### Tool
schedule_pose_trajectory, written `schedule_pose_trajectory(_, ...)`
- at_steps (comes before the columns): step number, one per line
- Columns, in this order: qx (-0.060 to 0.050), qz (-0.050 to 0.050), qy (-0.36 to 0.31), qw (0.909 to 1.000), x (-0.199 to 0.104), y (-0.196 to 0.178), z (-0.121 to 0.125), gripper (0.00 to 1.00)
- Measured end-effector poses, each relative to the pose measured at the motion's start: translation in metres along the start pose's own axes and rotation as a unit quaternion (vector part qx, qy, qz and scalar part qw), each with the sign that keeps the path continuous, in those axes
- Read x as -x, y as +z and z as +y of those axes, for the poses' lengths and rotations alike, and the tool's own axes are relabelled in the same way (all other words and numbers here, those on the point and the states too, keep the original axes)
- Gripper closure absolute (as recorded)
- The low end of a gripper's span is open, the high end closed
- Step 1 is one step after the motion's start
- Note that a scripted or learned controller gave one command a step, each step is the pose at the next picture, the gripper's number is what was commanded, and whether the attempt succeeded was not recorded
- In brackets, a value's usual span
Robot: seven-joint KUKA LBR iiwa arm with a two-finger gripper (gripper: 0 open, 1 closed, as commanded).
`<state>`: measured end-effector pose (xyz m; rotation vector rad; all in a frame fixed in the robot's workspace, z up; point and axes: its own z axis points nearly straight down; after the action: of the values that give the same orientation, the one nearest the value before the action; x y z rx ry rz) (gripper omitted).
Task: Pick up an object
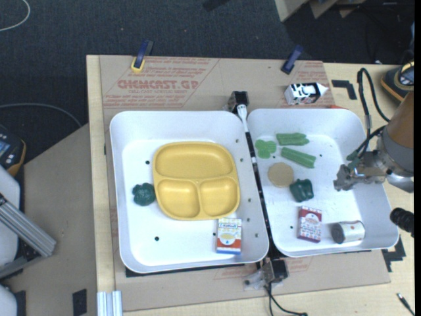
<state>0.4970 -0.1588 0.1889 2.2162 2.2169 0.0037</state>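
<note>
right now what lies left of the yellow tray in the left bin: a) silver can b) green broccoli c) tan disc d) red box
b: the green broccoli sits on the left bin floor just left of the yellow tray; the red box, silver can and tan disc lie in the right bin.

1. The arm (400,151) has a rounded grey body with a smooth, dull shell.
2. A narrow orange band (396,121) runs across it near the top of the visible part.
3. The tool (346,176) is a small block of grey metal, darker and more angular than the shell behind it.
4. Thin black cables (366,110) loop beside the arm, curving along its left side.
</note>
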Motion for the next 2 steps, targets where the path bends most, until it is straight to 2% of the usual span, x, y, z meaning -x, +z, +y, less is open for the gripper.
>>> schedule_pose_trajectory(1, 0.0, 0.0, 0.0, 1.0, 0.0, -0.038, 0.002, 1.0)
schedule_pose_trajectory(2, -0.001, 0.001, -0.003, 1.0, -0.032, -0.027, 0.047, 1.0)
